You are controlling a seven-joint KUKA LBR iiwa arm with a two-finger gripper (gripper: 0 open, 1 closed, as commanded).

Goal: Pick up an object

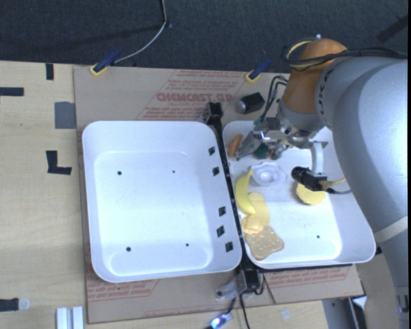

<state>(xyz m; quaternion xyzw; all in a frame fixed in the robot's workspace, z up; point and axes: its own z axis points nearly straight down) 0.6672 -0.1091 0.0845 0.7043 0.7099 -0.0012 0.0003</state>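
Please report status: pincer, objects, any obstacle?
Pincer low over right bin, far end. Nothing seen held. Banana, cracker, clear cup lie below it.

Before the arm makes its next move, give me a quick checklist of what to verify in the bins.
1. Gripper over the right bin: ok, near its far end.
2. Object held between the fingers: cannot tell, too small to resolve.
3. Pick targets present: ok, banana, tan bread slice, clear round lid, yellow piece.
4. Targets well separated: not ok, banana and bread sit close together beside the divider.
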